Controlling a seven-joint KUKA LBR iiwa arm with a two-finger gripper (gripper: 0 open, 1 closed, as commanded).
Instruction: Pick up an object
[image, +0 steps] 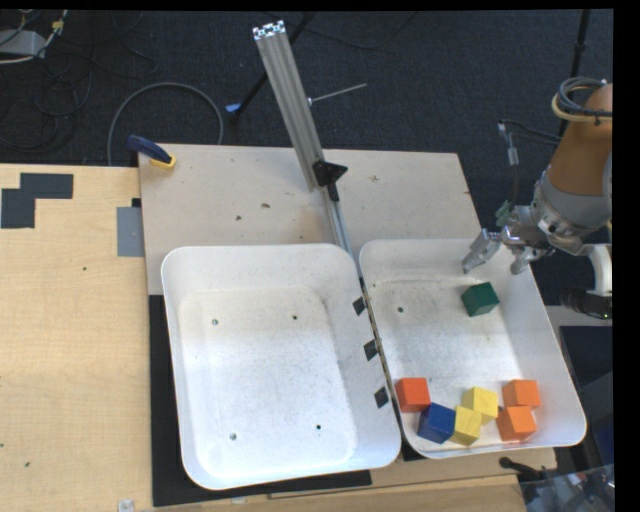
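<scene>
spread wide and holding nothing, jaws of gripper (498, 253) over right bin's (560, 340) far rim, just above green cube (480, 299). near wall crowded: orange (412, 392), blue (436, 422), yellow (481, 402) and more cubes. left bin (180, 300) speckled white. pale bench (400, 195) behind, slanted rail (290, 100), dark floor beyond.

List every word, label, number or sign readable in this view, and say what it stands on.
None can be read. The blocks in the right bin, both bins, the bench and the arm carry no legible text. The checkered tip of the metal rail is a pattern, not writing.
</scene>
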